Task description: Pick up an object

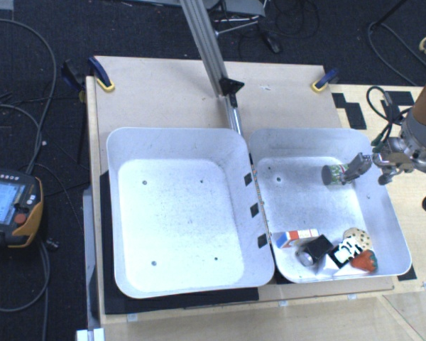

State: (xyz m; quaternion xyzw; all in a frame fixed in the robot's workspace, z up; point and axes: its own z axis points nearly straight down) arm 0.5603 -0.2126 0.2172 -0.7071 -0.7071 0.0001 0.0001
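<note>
My gripper (370, 172) hangs over the right bin's (298, 155) far right side, open, with nothing between its fingers. Its left finger (356, 168) slants down toward a small green-grey cylinder (333, 174) on the bin floor and ends right beside it; I cannot tell whether they touch. A cluster lies in the bin's near corner: a red, white and blue box (296, 238), a black block (314, 251), a black-and-white patterned piece (346, 251), a beige dotted piece (356, 236) and a red berry-like toy (366, 262).
The left bin (177, 204) sits beside the right one, sharing a middle rim. A slanted metal pole (207, 41) stands at the bench's back centre. Cables (383, 105) hang near the arm at the right.
</note>
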